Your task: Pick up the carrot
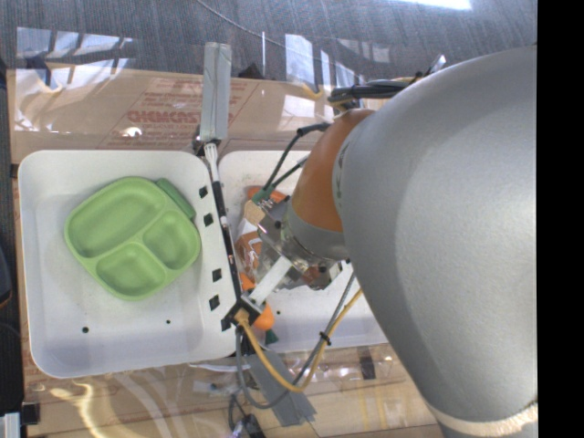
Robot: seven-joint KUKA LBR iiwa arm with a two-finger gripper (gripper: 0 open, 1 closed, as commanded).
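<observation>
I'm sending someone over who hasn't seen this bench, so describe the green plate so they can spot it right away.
Start with the two white bins side by side and take the left bin, away from the grey arm. The green plate lies flat in its middle. It is pale lime green, rounded, and split into three compartments, the only large green thing on that side.

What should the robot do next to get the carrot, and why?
Probably lift a little and shift toward the near corner of the right bin. The arm hangs low over that bin and hides much of it, while an orange piece that looks like the carrot lies beside the divider, nearer the camera than the wrist. The end effector's fingers can't be made out, so I'd line up first.
</observation>
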